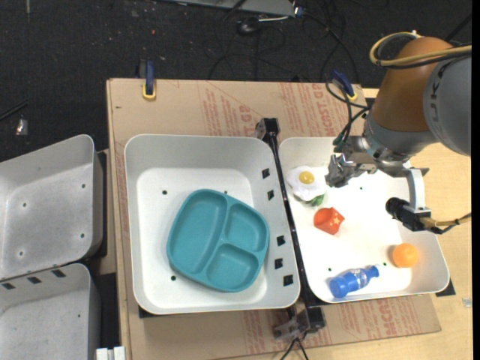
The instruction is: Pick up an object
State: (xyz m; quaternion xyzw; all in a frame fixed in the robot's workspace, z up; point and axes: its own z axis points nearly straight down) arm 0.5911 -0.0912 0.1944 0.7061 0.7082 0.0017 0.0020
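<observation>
The tool [339,172] is hovering over the right bin [431,287], its grip impossible to judge, just beside one fried egg toy [305,180], while one red block [328,220], one orange ball [405,255] and one blue bottle [351,280] are lying there and one teal tray [217,240] is sitting in the left bin [142,201]

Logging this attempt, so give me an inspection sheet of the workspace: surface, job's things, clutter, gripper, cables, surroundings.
Surface: cardboard-covered bench bearing left bin and right bin.
Job's things: in the right bin, fried egg toy, red piece, orange ball, blue bottle lying on its side.
Clutter: teal divided tray in the left bin.
Gripper: gripper above the right bin's far end, beside the egg; finger state unclear.
Cables: loops on the arm; wires on the dark floor behind.
Surroundings: two blue clamps on the bench's far edge; white perforated panels at left.
</observation>
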